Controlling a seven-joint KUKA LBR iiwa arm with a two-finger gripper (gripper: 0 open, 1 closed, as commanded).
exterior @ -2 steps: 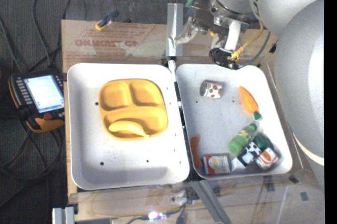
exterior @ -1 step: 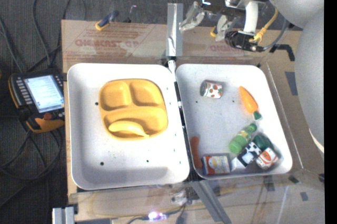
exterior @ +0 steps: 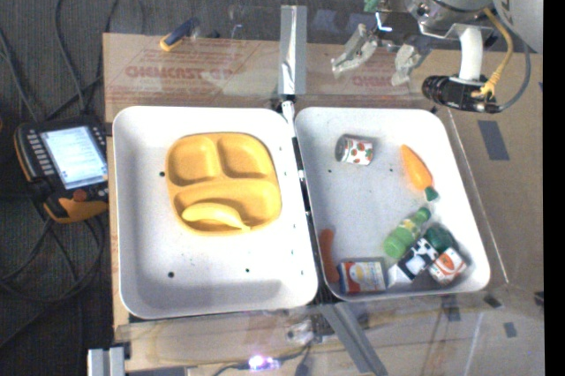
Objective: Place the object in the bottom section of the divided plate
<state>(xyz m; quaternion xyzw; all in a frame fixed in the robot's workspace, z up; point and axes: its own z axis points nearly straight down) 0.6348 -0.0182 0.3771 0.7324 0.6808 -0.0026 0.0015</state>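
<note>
A yellow divided plate (exterior: 225, 180) sits in the left white bin (exterior: 141, 277). A pale yellow banana-like piece (exterior: 214, 214) lies in its bottom section. My gripper (exterior: 378, 58) hangs above the back edge of the right bin (exterior: 459, 145), well away from the plate. Its two pale fingers (exterior: 353, 52) are spread apart with nothing between them.
The right bin holds a small spotted can (exterior: 355, 151), a carrot (exterior: 417, 168), a green bottle (exterior: 407, 230), a red stick (exterior: 327, 249), a carton (exterior: 362, 275) and small packets (exterior: 437, 258). A tablet (exterior: 64, 156) lies left of the bins.
</note>
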